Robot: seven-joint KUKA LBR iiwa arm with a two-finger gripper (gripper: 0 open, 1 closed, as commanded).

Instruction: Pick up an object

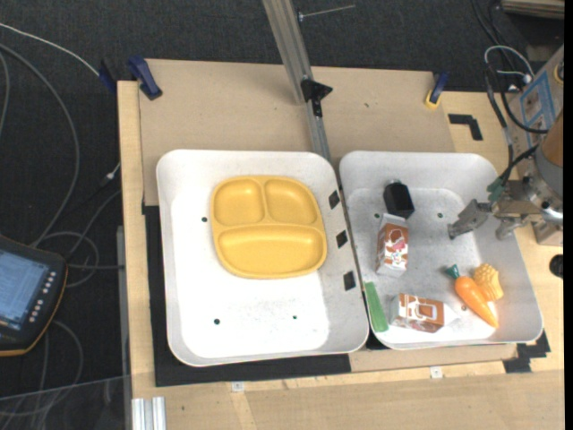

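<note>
Two shallow white bins sit side by side on a wooden bench. The left bin (179,240) holds one thing: a yellow plastic tray (267,226), rounded-rectangular, smooth, split into three compartments, two small ones at the far side and one long one nearer the camera. It lies toward the bin's 12 o'clock half.

The right bin (421,170) holds the smaller items. A black block (397,198) sits at about 11 o'clock from the bin's centre. Just below it is a small carton (392,247), red-brown and white, printed cardboard, its long axis running roughly 12 to 6. A second carton (421,313) of the same look lies near 6 o'clock, its long axis running about 9 to 3. A green stick (375,306), slim and straight, lies along the bin's left wall at about 7 o'clock, pointing 12 to 6. At about 4 o'clock is a toy carrot (474,298), orange, smooth and tapered, green top toward 10 o'clock and tip toward 4. A yellow corn piece (488,279), bumpy in texture, touches its upper right side.

The gripper (473,218) hangs over the bin's right part, at about 2 o'clock from the centre, its grey metal fingers (465,221) pointing toward 9 o'clock. They hold nothing; how far apart they are I cannot tell.
</note>
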